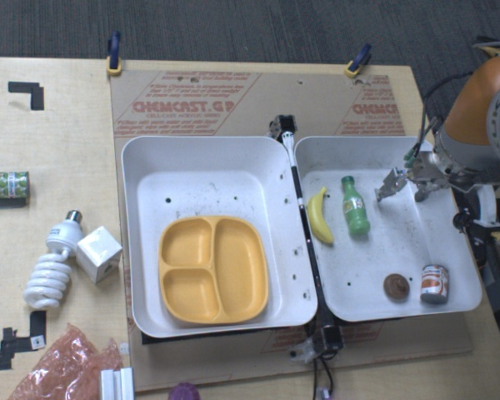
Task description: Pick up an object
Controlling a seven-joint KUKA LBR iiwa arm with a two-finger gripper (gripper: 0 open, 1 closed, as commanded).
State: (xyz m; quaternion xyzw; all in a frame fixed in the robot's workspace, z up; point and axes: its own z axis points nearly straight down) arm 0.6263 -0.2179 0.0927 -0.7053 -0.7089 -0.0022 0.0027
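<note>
The right bin (450,223) holds a yellow banana (320,217) by its left wall, with a green bottle (355,207) lying just right of it. A brown round object (396,287) and a small red-and-white can (434,283) sit near the bin's front right corner. My gripper (393,187) hovers over the upper middle of this bin, right of the bottle and apart from it. Its fingers are open with nothing between them. The orange-banded arm (475,107) enters from the right.
A yellow divided plate (214,269) lies in the left bin (142,223). On the bench to the left are a spiral light bulb (52,265), a white cube (98,253), a green can (10,186) and a red mesh bag (62,365).
</note>
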